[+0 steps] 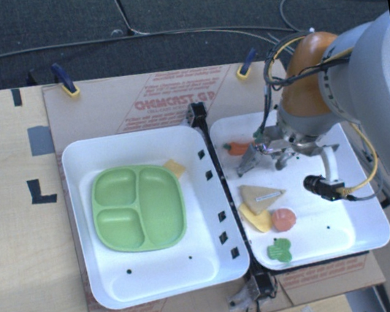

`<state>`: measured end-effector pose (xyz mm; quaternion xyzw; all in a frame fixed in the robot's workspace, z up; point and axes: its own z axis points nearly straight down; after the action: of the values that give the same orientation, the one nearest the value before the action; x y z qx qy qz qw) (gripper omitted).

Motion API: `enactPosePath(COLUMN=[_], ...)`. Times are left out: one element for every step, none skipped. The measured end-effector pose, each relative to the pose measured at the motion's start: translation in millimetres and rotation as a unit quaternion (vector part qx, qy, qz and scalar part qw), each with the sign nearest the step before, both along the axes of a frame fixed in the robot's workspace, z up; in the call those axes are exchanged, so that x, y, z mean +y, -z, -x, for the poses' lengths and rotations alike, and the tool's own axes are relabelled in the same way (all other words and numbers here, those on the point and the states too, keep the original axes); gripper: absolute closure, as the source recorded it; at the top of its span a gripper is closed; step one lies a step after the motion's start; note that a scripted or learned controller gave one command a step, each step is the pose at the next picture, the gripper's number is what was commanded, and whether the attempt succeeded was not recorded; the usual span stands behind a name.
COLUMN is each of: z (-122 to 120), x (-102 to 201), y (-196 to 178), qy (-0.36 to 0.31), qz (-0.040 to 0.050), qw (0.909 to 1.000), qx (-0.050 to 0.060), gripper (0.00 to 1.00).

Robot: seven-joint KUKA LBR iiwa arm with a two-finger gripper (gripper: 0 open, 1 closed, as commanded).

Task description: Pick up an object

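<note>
Several small toys lie in the right bin point(371, 233); the end effector point(265, 153) hovers near an orange piece point(238, 148), grip unclear, needing descent.

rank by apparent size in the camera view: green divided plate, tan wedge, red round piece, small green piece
1. green divided plate, by far the largest
2. tan wedge
3. red round piece and small green piece look about alike, too close to rank

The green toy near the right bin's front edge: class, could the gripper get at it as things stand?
Probably yes. The green toy lies apart from its neighbours, uncovered, in the bin where the gripper hangs.
</note>
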<state>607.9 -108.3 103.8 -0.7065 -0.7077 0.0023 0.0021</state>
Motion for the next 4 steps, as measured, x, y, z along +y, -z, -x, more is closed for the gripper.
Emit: enactPosePath(z=[0, -1, 1, 7], x=[0, 1, -1, 7], y=[20, 8, -34, -87], qy=[0.000, -0.001, 0.000, 0.000], qz=[0.0007, 0.0010, -0.0003, -0.0003], qw=[1.0000, 1.0000, 1.0000, 1.0000], qx=[-0.003, -0.004, -0.004, -0.005], gripper=[0.00, 1.00, 1.00, 1.00])
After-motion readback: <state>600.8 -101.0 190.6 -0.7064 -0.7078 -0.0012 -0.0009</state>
